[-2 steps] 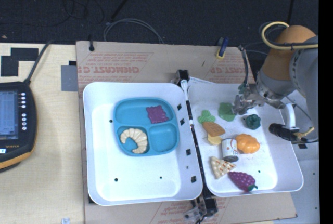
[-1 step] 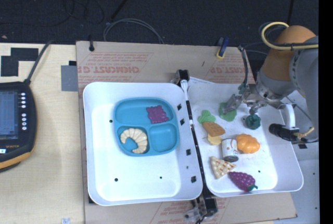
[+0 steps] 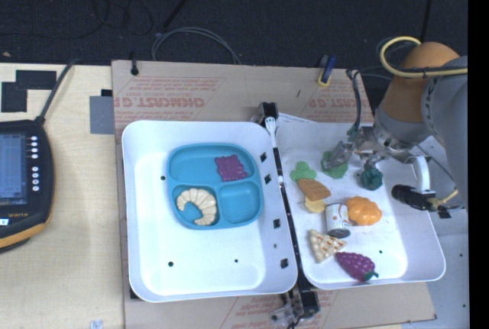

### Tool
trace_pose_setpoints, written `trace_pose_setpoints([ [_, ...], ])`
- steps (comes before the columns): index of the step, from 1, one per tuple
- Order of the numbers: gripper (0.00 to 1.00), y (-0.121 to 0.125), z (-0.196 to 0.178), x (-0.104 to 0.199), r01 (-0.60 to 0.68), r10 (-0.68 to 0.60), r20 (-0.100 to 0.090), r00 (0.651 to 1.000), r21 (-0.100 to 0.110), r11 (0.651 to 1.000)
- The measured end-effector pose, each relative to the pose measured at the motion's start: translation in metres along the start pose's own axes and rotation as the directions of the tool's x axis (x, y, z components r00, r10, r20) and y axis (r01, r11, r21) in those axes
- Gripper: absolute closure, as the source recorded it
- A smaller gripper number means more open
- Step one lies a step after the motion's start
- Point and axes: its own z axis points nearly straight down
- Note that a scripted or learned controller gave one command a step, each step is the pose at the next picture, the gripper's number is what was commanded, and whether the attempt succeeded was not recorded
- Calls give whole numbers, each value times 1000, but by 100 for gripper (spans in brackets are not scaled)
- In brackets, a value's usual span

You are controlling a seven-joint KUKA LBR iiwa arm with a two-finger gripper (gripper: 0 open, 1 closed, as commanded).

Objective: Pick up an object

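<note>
Two shallow white bins are sitting side by side on the bench: the left bin and the right bin. The grey arm with its orange band is reaching in from the right, over the right bin's upper right part. In the left bin a blue divided plate is lying, carrying a croissant and a purple block. The gripper is hanging low in the right bin, with a green piece at one side and a dark teal piece at the other; whether it is clenched or released cannot be told. Below it are lying an orange pepper, purple grapes, a small can, a pizza slice, a bread piece and a green leafy piece.
</note>
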Motion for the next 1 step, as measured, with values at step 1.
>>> trace_pose_setpoints([
  [1, 100, 1, -12, 0, 2, -2, -1, 1000, -2, 1000],
])
